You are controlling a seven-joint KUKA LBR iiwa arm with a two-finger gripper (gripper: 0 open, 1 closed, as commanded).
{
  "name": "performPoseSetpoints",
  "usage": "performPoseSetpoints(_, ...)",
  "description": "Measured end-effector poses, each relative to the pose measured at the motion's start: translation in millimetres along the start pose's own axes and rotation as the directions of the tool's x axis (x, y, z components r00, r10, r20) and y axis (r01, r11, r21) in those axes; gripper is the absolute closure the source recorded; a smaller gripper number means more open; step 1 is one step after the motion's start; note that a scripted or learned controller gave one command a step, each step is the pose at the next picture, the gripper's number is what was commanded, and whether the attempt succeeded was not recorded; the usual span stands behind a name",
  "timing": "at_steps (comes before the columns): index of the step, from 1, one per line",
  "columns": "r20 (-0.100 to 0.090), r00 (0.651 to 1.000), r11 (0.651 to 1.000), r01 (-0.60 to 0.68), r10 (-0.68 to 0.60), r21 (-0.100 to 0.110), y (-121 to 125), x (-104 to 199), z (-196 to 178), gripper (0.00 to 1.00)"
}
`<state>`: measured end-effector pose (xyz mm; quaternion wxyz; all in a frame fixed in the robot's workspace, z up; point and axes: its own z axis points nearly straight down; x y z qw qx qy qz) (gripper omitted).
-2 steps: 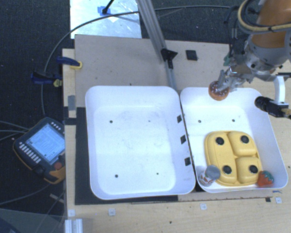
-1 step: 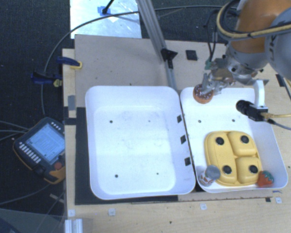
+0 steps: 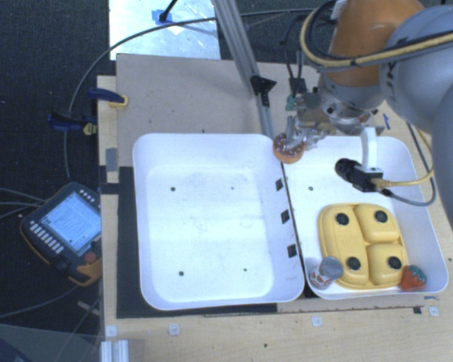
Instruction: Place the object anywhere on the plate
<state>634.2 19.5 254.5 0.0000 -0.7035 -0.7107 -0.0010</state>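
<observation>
Holding a small brown round piece [image 3: 289, 154] at its tips, the gripper [image 3: 293, 146] is hanging over the far end of the seam where the left bin [image 3: 204, 225] and the right bin [image 3: 317, 194] are meeting. The fingers [image 3: 297, 134] are looking clenched on the piece. It is sitting directly beneath them and seemingly lifted clear of the rims, though the slant of the view is making that height hard to judge. The yellow plate [image 3: 328, 236], with its four rounded wells, is lying in the right bin well apart from the fingers, toward the near side and off to the arm's side of them. A grey cup [image 3: 330, 268] is standing just beside the plate's near corner on the side closer to the fingers. A red strawberry [image 3: 414, 277] is resting at the opposite near corner, farther from them. Judging by this, the carry step is underway and the placing is not yet done. The next move is calling for a sweep away from the seam until the fingers are standing over the plate, a descent close to one well, and then a release, with the cup being avoided on the way
</observation>
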Motion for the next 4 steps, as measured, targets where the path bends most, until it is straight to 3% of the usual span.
performPoseSetpoints(2,-0.001,1.000,1.000,0.000,0.000,0.000,7.5,107.4,37.4,1.00)
performPoseSetpoints(3,0.000,1.000,1.000,-0.005,0.005,-0.001,7.6,104.0,20.5,1.00)
performPoseSetpoints(4,0.000,1.000,1.000,-0.005,0.005,-0.001,7.4,103.9,21.2,0.00)
